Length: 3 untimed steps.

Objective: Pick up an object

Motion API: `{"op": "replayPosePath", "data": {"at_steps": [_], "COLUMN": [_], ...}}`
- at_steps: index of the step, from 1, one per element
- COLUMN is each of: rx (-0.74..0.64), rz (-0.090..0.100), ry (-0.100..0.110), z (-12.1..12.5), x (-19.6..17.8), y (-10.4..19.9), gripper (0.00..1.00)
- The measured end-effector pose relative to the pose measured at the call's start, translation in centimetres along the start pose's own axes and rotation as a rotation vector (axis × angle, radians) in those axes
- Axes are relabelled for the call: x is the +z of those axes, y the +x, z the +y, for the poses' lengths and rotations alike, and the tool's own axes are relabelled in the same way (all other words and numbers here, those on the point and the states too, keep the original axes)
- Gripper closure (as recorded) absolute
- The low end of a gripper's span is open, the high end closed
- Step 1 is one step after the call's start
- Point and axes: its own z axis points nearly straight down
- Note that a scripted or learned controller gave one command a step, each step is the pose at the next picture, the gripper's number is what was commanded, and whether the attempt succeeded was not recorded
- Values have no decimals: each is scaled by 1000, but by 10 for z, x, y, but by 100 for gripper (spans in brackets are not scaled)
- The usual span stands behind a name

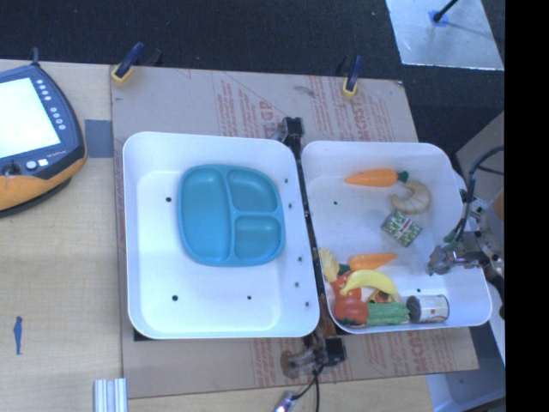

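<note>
Left bin (146, 230) holds a blue divided plate (230, 214); right bin (446, 166) holds a carrot (371, 178) up top, toy food (369, 294) heaped at its near edge, and my claw (448, 257) at the right wall, touching nothing, finger state impossible to tell.

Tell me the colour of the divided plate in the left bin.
The divided plate is light blue, turquoise-toned, plain with no pattern. The camera view shows it clearly against the white left bin.
</note>
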Motion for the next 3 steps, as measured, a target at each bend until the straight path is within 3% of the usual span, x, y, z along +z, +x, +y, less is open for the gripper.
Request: {"op": "replayPosePath", "data": {"at_steps": [1,2,3], "rx": [-2,-3,-4], "rz": [-1,-3,-4], "ry": [0,-1,-1], "z": [0,0,0], "x": [0,-10,-10], "y": [0,-1,-1], "gripper": [0,100,0]}}
